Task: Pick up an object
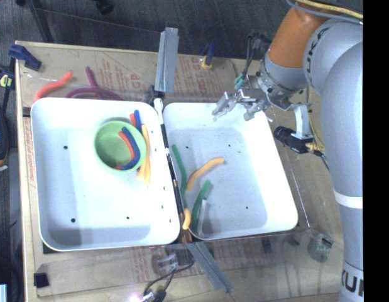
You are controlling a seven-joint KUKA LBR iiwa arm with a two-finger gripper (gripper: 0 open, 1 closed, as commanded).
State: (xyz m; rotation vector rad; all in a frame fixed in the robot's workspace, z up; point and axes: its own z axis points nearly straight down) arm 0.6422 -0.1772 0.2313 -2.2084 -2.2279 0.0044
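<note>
My gripper (236,109) hangs over the back edge of the right bin (269,187), open, with nothing between its fingers. Below it in that bin lie an orange curved strip (203,171), a green strip (177,162) along the left wall, another green strip (201,199) and a small orange piece (186,218) near the front left corner. The left bin (68,212) holds a green bowl (112,146) with a red curved piece (129,145) and a blue piece (137,119) in it. A yellow-orange strip (146,160) leans at the bowl's right side.
Behind the left bin, on the bench, lie a red-orange tool (53,85) and a purple cable (93,92). A grey metal bar (167,58) rises between the bins at the back. A blue clamp (24,56) sits at the far left corner.
</note>
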